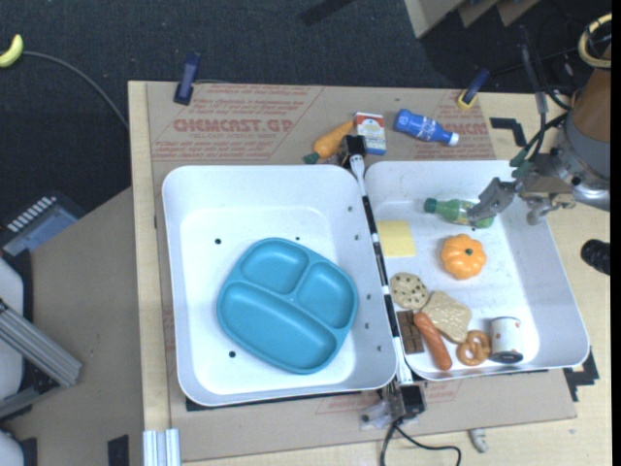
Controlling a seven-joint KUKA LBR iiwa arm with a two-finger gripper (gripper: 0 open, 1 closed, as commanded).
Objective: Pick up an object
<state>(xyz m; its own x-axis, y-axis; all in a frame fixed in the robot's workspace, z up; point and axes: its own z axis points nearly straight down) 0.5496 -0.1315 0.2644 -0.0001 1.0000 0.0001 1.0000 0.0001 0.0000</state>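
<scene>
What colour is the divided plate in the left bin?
Light blue plate, clearest in the camera view.

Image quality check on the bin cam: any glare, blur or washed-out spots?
Camera view: light is even and soft, with faint shadows under the blue plate; the white bins look bright but their rims stay readable; the gripper by the green bottle is slightly soft; small items like the pumpkin are sharp enough.

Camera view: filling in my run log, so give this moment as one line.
arm: over right bin | gripper: at green bottle | lifted: no | blue tray: left bin
</scene>
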